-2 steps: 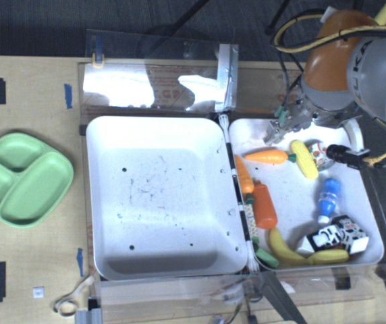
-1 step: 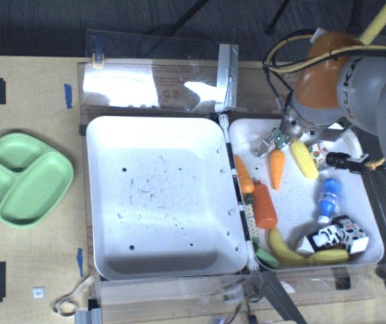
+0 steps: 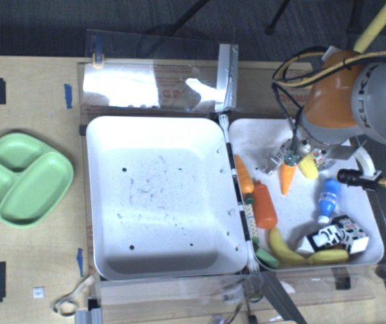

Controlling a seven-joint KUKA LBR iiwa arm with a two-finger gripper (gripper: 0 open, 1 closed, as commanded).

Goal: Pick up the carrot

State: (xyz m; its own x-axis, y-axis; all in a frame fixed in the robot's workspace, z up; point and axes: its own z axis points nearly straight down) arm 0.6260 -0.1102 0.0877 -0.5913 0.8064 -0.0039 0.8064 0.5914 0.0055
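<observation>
Right bin, upper middle: carrot hangs or stands near upright, green top up, tip pointing down toward bin floor. Tool sits directly above, at carrot's top; whether it's spread or pinching, cannot tell, wrist hides it. Corn just beside carrot on right. Bottle lower right, banana near front wall. Left bin well apart.

text: "KUKA", partly cut off | on: grey arm | other print: unreadable
</observation>
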